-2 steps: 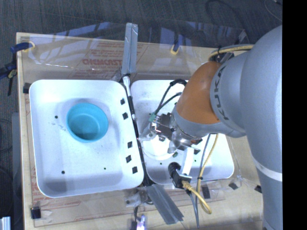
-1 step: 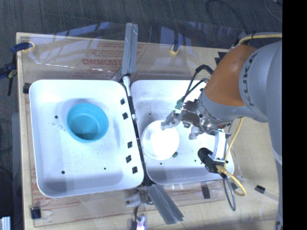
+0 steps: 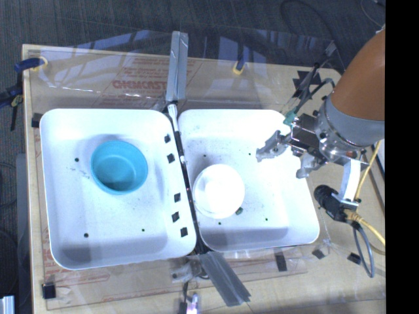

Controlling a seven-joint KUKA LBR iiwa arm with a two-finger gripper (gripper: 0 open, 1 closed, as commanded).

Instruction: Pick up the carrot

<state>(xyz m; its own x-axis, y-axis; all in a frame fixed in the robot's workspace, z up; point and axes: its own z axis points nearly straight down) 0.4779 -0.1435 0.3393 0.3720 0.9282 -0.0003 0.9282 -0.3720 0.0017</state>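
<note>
We see the gripper (image 3: 283, 157) at the right bin's (image 3: 275, 234) right edge, jaws apart and holding nothing. We cannot find the carrot; perhaps the white bowl (image 3: 218, 190) hides it, so a descent may grasp nothing.

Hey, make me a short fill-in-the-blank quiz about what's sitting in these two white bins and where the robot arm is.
1. The blue bowl sits in the ____ bin as the camera sees it.
2. The round object in the right bin is a bowl of ____ colour.
3. The gripper hangs over the ____ bin.
4. The band above the arm's wrist is ____.

Missing words: left; white; right; orange
</note>
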